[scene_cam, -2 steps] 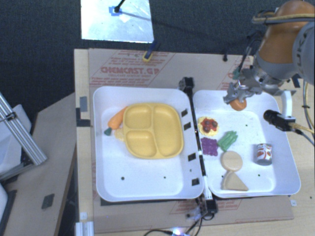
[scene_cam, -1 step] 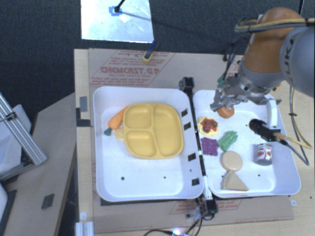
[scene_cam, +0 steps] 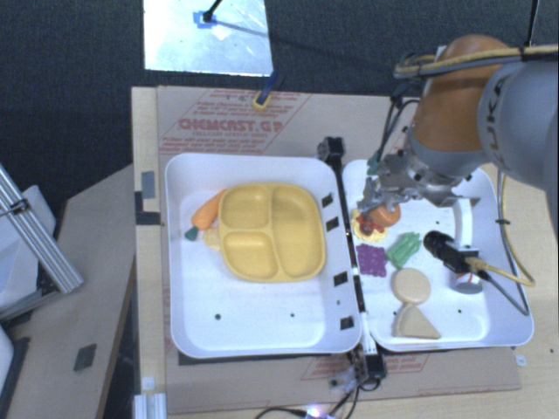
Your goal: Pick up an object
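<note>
The gripper (scene_cam: 384, 201) is low in the right bin (scene_cam: 507, 321), at its left edge, over a small red and orange toy (scene_cam: 377, 220). I cannot tell its grip. Nothing looks lifted; the pick seems unfinished.

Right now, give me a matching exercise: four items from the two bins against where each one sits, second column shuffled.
Things:
1. orange toy carrot
2. yellow three-compartment plastic tray
3. purple toy grape bunch
4. tan wedge-shaped toy

Places:
A. right bin, near its front edge
B. left bin, against the tray's left side
C. middle of the left bin
D. right bin, close to the divider between the bins

Pairs: 1-B, 2-C, 3-D, 4-A
</note>
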`<action>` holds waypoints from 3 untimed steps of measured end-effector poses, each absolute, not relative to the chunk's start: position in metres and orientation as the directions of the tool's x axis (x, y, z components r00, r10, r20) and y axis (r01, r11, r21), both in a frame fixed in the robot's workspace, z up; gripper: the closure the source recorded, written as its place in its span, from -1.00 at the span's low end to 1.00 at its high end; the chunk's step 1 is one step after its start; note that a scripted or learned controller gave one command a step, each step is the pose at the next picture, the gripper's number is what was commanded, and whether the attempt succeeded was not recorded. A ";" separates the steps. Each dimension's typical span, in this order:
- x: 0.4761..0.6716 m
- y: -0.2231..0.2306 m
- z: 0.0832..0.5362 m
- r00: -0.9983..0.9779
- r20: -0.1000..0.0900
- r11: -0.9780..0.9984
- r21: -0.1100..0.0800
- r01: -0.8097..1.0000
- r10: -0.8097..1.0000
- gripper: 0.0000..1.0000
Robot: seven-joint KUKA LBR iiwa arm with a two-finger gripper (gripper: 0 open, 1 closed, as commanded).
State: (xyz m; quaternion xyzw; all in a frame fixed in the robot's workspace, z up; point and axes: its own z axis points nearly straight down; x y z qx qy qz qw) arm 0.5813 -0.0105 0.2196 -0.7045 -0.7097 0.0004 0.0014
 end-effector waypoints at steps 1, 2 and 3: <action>0.577 -0.028 0.220 -0.001 0.000 0.001 0.000 1.000 1.000 1.00; 0.580 -0.011 0.217 -0.006 0.001 0.006 0.001 1.000 1.000 1.00; 0.570 -0.017 0.216 -0.001 0.000 0.001 -0.001 1.000 1.000 1.00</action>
